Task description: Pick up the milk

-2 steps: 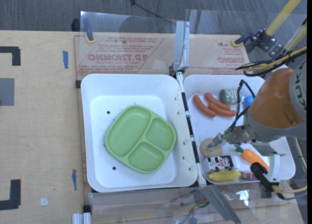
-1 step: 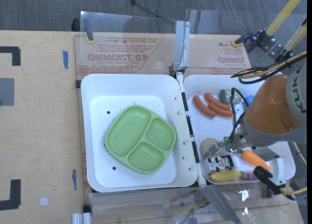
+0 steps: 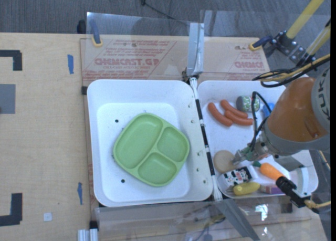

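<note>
Milk [image 3: 237, 175] is seen lying in the right bin's [image 3: 307, 181] near end, not yet lifted; claw [image 3: 251, 154] is poised just above, its state untellable.

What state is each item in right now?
Milk carton: lying flat in right bin, not held.
Green plate: right side up in left bin, nothing on it.
Sausages: lying side by side.
Banana: lying flat beside the carton.
Carrot: lying flat.
Gripper: low, above the carton.
</note>
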Tool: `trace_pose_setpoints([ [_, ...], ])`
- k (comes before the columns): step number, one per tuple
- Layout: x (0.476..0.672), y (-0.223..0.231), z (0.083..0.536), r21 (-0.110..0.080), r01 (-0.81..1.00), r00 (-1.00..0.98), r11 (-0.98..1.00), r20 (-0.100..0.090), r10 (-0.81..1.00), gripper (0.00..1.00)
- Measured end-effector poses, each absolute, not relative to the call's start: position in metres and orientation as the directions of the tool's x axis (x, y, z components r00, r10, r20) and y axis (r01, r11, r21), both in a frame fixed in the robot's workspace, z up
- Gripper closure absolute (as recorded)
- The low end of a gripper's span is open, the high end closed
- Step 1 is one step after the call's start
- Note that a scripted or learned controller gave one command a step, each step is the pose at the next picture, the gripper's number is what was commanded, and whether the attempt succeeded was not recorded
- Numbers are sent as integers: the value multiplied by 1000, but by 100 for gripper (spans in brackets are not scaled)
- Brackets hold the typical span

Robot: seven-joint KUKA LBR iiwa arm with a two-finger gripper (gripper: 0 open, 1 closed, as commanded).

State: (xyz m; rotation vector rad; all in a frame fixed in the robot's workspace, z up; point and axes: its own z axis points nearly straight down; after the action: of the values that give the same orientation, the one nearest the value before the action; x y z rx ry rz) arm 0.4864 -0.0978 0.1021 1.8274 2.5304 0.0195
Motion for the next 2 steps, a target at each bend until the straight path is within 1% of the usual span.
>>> trace_pose_setpoints([
  [1, 486, -98, 102, 22, 949, -314, 314, -10, 949, 0],
  [2, 485, -133, 91, 16, 896, -444, 444, -9, 896, 0],
])
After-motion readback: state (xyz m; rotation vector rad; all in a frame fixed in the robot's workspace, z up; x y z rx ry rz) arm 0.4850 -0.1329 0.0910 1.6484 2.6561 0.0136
